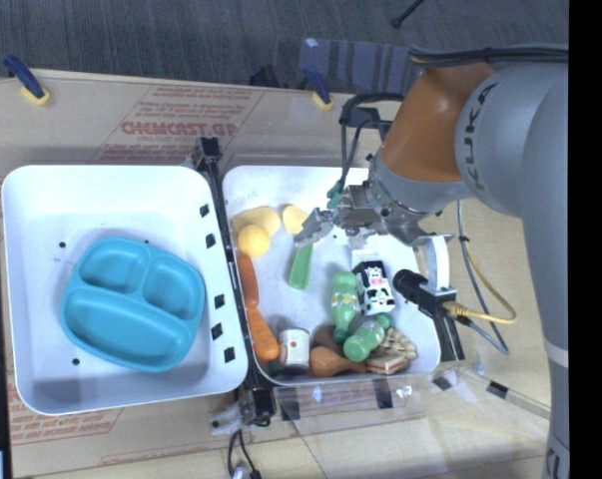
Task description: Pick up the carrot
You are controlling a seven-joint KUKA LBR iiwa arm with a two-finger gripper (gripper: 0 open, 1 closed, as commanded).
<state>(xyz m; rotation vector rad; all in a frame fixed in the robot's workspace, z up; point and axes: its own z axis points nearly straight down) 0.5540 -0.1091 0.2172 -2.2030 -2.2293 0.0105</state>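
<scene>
The gripper (325,220) is hanging over the right bin (271,183), and I cannot tell how it is set, because the wrist is covering much of it. It is not holding anything that I can see. The carrot (255,312) is lying below and to the left of the gripper, along the left wall of this bin, well apart from it. A green stick-shaped piece (301,264) is lying just under the gripper. Yellow round pieces (255,230) are sitting just left of it. A black-and-white cow-patterned carton (374,287) is standing to its lower right. The blue divided plate (133,301) is resting far to the left, in the left bin (31,267).
</scene>
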